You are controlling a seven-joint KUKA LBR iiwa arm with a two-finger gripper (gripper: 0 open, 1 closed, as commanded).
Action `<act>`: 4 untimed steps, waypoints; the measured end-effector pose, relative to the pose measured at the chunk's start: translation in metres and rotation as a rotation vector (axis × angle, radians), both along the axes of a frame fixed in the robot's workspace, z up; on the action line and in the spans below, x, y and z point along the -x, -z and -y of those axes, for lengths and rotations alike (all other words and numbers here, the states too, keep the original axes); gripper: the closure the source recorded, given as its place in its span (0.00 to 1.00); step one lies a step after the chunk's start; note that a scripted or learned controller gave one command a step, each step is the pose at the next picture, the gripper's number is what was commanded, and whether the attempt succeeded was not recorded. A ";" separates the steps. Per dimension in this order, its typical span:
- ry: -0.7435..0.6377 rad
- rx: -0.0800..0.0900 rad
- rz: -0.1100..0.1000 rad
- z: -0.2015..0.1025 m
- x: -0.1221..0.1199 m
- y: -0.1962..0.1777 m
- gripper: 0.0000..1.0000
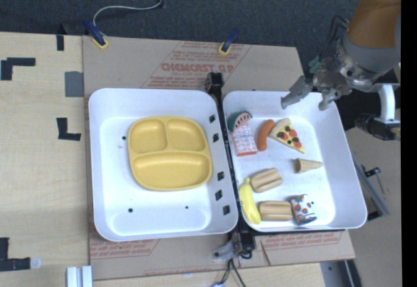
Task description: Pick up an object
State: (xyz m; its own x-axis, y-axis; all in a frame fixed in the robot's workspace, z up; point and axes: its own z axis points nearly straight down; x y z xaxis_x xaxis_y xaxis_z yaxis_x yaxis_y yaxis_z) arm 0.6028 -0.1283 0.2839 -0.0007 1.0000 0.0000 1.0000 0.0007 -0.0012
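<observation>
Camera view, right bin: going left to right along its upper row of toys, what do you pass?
Watermelon slice → hot dog → pizza slice. Above and right of them, over the right bin's far edge, hangs the gripper, fingers spread with nothing between them.

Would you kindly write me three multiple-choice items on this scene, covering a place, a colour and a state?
1. Where does the pizza slice lie?
A. right bin
B. left bin
C. on the cardboard

2. What colour is the divided plate?
A. red
B. yellow
C. blue

3. How is the hand?
A. shut on the banana
B. open, holding nothing
C. shut on the plate

Answers:
1 A, it lies in the right bin beside the hot dog.
2 B, the plate in the left bin is yellow.
3 B, its fingers stand apart above the right bin's far edge.
</observation>
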 end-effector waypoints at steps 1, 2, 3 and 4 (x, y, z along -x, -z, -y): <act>0.001 0.000 -0.005 0.030 -0.018 0.114 0.00; -0.001 0.005 0.012 0.020 -0.069 0.193 0.00; -0.002 0.009 0.016 0.022 -0.070 0.182 1.00; -0.003 0.000 0.005 -0.036 -0.067 0.067 1.00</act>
State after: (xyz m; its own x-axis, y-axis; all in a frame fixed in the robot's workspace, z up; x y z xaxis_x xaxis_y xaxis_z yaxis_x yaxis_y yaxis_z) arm 0.6695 -0.0918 0.2165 -0.0035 1.0000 -0.0002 1.0000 0.0035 0.0040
